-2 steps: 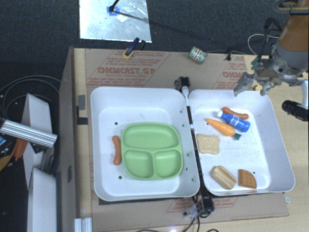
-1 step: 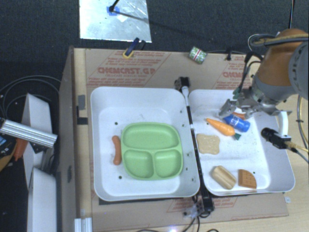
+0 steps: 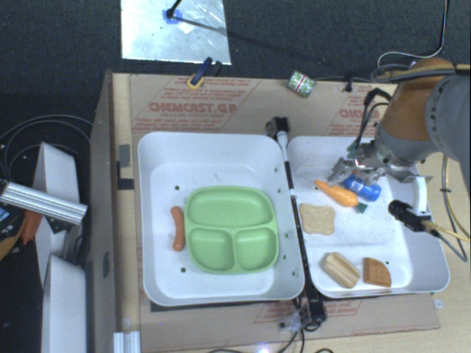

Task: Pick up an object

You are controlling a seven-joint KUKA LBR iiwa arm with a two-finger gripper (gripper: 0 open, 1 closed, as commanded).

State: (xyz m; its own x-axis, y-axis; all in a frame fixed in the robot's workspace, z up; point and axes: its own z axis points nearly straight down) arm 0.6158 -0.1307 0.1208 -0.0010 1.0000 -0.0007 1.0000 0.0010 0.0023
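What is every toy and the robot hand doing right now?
Green plate: flat in left bin, nothing on it.
Sausage: lying beside the plate.
Carrot: lying in right bin.
Blue toy: under the gripper.
Toast: lying flat.
Bread roll: lying.
Cracker: lying flat.

right bin [image 3: 434,271]: open floor right of toast [image 3: 317,218]; carrot [image 3: 336,192], blue item [image 3: 363,189] crowd above toast.

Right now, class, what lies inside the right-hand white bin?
The right bin holds a toy carrot, a blue object, a flat bread slice, a bread roll and a brown biscuit. The pincer covers whatever sits beneath it.
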